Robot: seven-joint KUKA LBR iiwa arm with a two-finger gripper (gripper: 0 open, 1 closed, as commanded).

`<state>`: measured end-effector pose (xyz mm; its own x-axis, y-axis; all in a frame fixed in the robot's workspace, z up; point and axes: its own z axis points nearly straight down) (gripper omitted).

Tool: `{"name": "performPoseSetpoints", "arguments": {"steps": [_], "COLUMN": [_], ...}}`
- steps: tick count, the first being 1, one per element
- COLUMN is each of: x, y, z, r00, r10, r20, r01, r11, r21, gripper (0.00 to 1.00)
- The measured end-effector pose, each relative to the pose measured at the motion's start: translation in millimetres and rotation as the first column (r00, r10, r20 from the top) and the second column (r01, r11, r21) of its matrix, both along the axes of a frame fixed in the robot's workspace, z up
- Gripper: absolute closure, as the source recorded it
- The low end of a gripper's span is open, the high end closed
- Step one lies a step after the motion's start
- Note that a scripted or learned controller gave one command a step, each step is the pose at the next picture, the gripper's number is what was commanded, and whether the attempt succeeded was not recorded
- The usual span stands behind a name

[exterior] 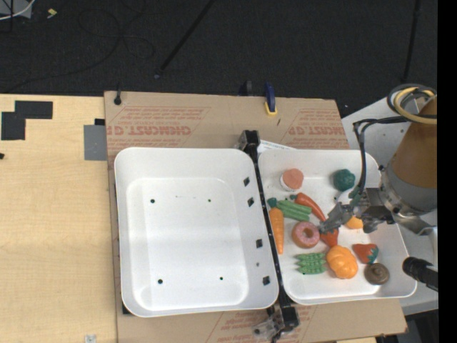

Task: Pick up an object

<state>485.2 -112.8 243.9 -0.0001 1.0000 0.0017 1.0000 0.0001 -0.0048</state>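
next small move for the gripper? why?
Probably a short descent, then close. The gripper sits low in the right bin, its tips between the pink donut and a small yellow piece, with a red piece just below. Nothing visibly held.

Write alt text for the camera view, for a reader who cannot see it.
A robot arm reaches from the right, its gripper low over toy food in the right bin: a pink doughnut, an orange pumpkin, a carrot and greens. The left bin sits beside it.
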Motion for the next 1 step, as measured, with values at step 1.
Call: {"name": "performPoseSetpoints", "arguments": {"steps": [1], "x": [-11.0], "y": [90.1], "z": [-60.3], "r00": [1.0], "r10": [0.008], "r20": [-0.006], "r01": [-0.008], "r11": [1.0], "r21": [0.003], "gripper": [0.0]}}
